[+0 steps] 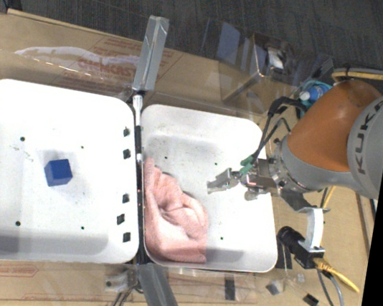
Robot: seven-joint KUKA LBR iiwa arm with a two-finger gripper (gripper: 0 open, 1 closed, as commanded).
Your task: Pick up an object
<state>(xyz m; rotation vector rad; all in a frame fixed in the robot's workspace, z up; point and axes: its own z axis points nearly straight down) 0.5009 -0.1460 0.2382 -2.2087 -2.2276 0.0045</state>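
Observation:
A pink cloth (172, 214) lies crumpled against the left wall of the right bin (203, 125), reaching toward its front. A small blue cube (58, 171) sits in the left bin (10, 104), left of its middle. My gripper (230, 182) hangs over the right half of the right bin, to the right of and slightly above the cloth, apart from it. Its fingers (219, 181) point left and nothing shows between them. The orange-banded wrist (326, 128) reaches in from the right.
A metal divider (148, 61) runs between the bins at the back. Cables and a black connector (299, 250) lie on the bench right of the right bin. Cardboard covers the bench behind both bins.

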